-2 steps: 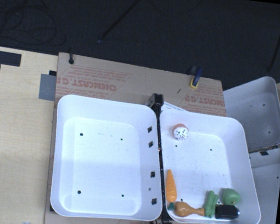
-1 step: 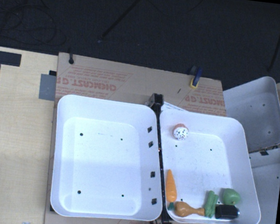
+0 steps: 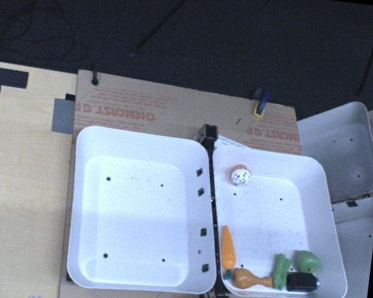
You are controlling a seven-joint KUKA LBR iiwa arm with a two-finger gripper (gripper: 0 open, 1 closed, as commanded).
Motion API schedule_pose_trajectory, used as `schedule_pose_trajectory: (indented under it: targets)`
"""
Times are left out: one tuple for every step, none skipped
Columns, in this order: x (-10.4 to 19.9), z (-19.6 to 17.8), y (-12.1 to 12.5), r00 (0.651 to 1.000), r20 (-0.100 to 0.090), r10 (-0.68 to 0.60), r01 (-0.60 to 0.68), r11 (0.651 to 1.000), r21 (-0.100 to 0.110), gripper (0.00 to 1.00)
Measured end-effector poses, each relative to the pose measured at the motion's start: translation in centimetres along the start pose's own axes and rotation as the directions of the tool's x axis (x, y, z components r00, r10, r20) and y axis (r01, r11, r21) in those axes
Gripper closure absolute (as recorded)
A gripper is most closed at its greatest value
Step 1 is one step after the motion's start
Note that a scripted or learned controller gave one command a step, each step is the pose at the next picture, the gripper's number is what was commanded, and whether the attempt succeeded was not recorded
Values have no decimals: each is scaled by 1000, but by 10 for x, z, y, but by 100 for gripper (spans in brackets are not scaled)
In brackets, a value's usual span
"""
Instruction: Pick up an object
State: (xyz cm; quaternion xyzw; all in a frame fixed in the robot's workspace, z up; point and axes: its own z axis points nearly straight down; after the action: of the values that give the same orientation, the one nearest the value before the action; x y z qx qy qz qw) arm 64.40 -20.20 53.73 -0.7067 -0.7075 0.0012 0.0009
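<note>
Presently, we cannot tell the state of the claw, nor fix its position relative to the objects. Since the arm reaches in from the right, we judge the right bin [image 3: 326, 175] to be its nearer target.

All candidate objects lie in that bin. The spotted ball [image 3: 240, 176] sits alone near the far wall, well apart from the rest. The orange carrot [image 3: 228, 247] lies along the inner wall. The orange gourd [image 3: 251, 279], green stick [image 3: 281, 271], green lump [image 3: 307, 262] and black block [image 3: 302, 283] crowd the near corner, touching or just beside one another.

Probable faults:
- The ball may roll away on contact.
- In the cluster, the claw may strike a neighbour or the bin wall and close on nothing.
- The carrot's position against the wall leaves little clearance.

The left bin [image 3: 85, 166] holds no candidates.
</note>
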Motion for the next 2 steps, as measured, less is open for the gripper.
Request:
schedule_pose_trajectory:
  targets:
    - [0,0,0,1000,0,0,0,1000,0,0]
    - [0,0,0,1000,0,0,0,1000,0,0]
